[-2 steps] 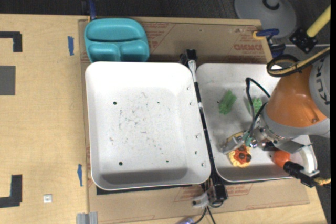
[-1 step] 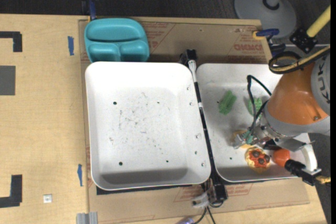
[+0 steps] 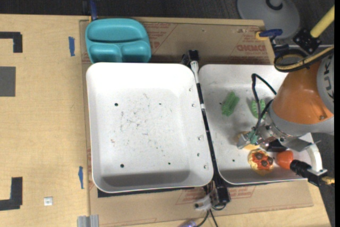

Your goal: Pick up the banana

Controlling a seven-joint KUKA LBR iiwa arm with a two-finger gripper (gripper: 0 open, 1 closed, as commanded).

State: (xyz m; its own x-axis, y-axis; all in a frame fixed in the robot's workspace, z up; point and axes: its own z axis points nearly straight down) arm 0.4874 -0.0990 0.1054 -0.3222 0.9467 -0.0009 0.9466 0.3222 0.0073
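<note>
The arm reaches into the right bin (image 3: 234,167) from the right, its orange band (image 3: 303,98) covering much of the bin. My gripper (image 3: 251,139) hangs low near the bin's front, just above and left of a yellow-orange object with dark spots (image 3: 260,160). I cannot tell whether this object is the banana. It lies on the bin floor, and the wrist hides the space right above it. Nothing is visibly held.
A red-orange item (image 3: 285,158) lies right of the yellow object. Two green items (image 3: 229,103) (image 3: 257,108) sit further back in the right bin. The left bin (image 3: 101,167) adjoins it. A teal tray (image 3: 117,40) stands behind the left bin.
</note>
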